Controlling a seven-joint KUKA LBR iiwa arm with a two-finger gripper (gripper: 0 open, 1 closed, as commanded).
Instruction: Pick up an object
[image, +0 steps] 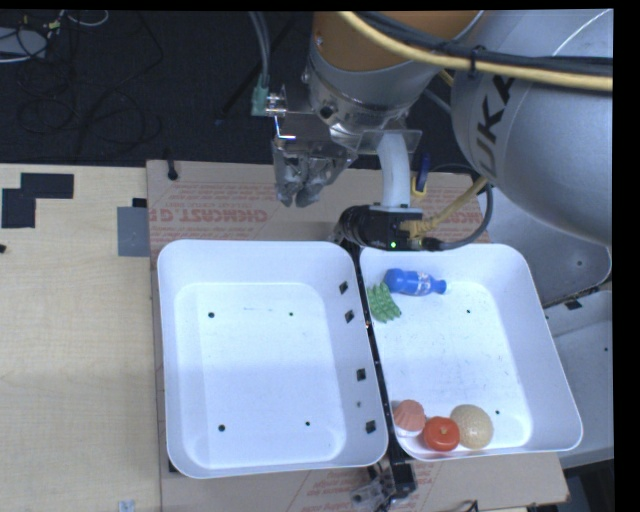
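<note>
The arm (520, 110), grey with an orange band above the wrist, enters from the right and spans the far side of the table (70, 330), its wrist hanging above the cardboard sheet (230, 205) beyond the far rim of the left bin. The table surface is pale wood, with dark rectangular marks near its far left corner. Two shallow white bins sit side by side on the cardboard, touching along their inner walls.

The left bin (180, 300) lies nearer the table's left edge; its floor shows only small dark holes. The right bin (540, 360) holds all the loose objects.

The tool (303, 190) is raised above the cardboard, just past the far right corner of the left bin; nothing is visible between its fingers, and whether they are spread or closed cannot be told from this angle.

Within the right bin, a blue bottle (414, 284) lies on its side near the far left corner. Just beside it, against the inner wall, rests a small green ridged item (383, 302). At the near left corner three rounded pieces cluster together: a beige round object (473, 424), a red tomato-like object (440, 433) touching it, and a pink rounded piece (408, 414) next to the inner wall. All five objects lie well apart from the tool.
</note>
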